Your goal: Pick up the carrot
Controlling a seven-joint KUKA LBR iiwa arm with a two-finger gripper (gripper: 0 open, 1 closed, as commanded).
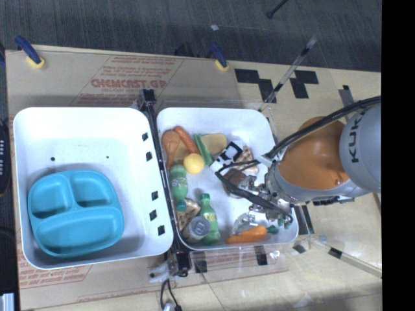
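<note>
Nearest the camera, the long orange carrot (247, 236) lies flat at the near edge of the right white plastic bin (214, 116), the gripper (249, 220) low just above it, finger state impossible to tell, so lifting remains undone.

Arm (363, 148): grey rounded casing, black "KU" lettering visible at its right end. Orange band (314, 161) sits above the wrist, a glossy, bulbous dome with a highlight on top. Black cable (324, 122) arcs over the orange section to the grey link. Wrist hardware below it is dark metal, with silver brackets and thin black struts. Gripper (249, 220) is black and silver, cluttered, and its detail is too fine to resolve.
</note>
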